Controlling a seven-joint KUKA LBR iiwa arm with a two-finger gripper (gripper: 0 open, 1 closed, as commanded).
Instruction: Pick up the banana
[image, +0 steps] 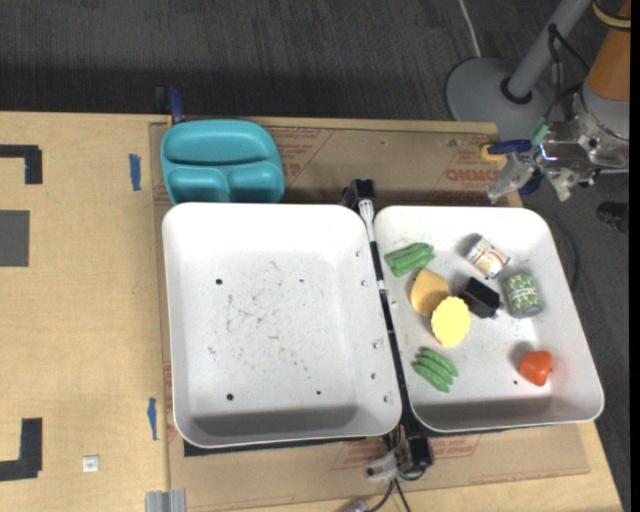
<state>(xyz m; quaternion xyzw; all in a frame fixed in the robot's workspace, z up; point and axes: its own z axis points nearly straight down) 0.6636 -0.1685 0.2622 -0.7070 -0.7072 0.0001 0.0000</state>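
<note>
The left bin lies open from above. In the right bin, toys crowd from 12 to 9 o'clock; bare floor at 6 o'clock, beside the tomato.

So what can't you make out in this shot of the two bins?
- Two-finger gripper, camera view: small and blurred, finger state unreadable.
- Grey arm: cut off by the right edge.
- Small white labelled can: label too small.
- Yellow rounded item: too small to confirm a banana.
</note>
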